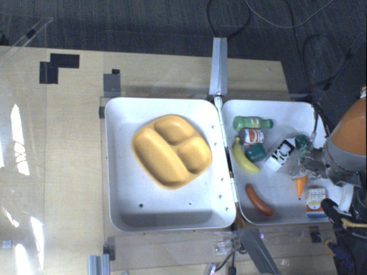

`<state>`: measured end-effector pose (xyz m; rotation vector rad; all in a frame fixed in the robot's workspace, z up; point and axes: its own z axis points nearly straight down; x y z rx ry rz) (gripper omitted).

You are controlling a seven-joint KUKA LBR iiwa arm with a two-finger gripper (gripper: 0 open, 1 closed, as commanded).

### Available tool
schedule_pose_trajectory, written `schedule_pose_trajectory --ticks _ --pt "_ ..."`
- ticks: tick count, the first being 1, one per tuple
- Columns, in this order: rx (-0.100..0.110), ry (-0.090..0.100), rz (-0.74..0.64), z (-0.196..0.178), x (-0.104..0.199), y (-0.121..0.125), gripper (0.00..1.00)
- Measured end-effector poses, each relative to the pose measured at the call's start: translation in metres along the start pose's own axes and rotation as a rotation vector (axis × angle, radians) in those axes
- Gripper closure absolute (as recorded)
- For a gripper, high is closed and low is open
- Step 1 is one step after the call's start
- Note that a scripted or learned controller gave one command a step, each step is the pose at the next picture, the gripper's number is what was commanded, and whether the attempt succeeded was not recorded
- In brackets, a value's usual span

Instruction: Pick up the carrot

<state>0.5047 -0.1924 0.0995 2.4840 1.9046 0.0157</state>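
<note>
A: Where is the carrot [300, 185]?

B: In the right bin [275, 110], near its right wall, lying just under the gripper [307, 166]. A small carton [315, 201] sits just beside it, and a black-and-white box [282, 151] lies up and to the left.

A: What could go wrong?

B: The carrot is slim and tapered, so I judge it could slip out as the fingers close, or roll. The crowding matters too: the carton or the bin wall could get nudged, or caught instead.

A: And the arm?

B: It reaches in from the right, orange band [351, 132] over the bin's edge, wrist bent down toward the carrot.

A: Fingers parted or pinched?

B: I cannot tell; the metal parts blur together there.
</note>
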Motion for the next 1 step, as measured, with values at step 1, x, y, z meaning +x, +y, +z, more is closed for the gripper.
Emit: schedule_pose_trajectory --ticks 1 --pt "0.011 -0.002 0.185 -0.0927 0.021 -0.0214 1.0"
